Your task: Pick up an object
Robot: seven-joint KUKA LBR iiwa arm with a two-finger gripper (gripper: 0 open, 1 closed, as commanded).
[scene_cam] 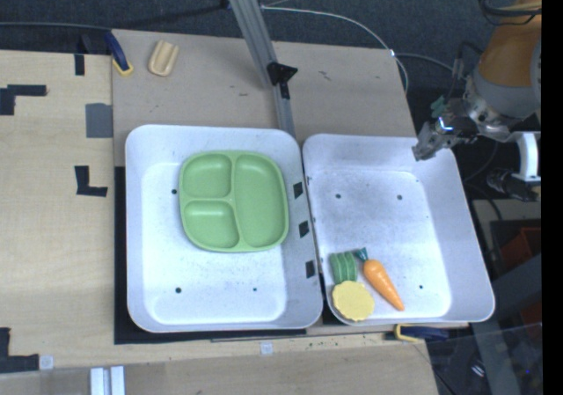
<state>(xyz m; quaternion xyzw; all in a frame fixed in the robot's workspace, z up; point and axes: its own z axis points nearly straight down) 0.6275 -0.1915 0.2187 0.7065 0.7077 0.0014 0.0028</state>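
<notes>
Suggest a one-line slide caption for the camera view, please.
Gripper at right bin's rim; carrot lies near its front; green plate fills left bin.

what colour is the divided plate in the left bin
Light green, plain; plate, camera view.

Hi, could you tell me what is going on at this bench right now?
A robot arm is set to pick up an object from two white bins. Its gripper sits at the upper right rim of the right bin, apart from everything inside. A toy carrot, a yellow round piece and a green piece lie at that bin's lower left. The left bin holds a green divided plate.
</notes>
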